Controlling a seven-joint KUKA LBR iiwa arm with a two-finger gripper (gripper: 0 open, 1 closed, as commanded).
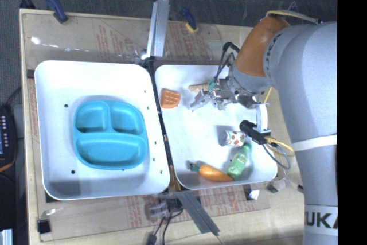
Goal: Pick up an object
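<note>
Waffle (170, 98) is lying just left of the gripper (202, 101), whose grip state cannot be told.

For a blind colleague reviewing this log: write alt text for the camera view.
A grey robot arm reaches from the right into the right bin, its gripper low near the far wall. That bin holds an orange waffle-like piece, a small can, a green bottle and a carrot. The left bin holds a blue divided plate.
</note>
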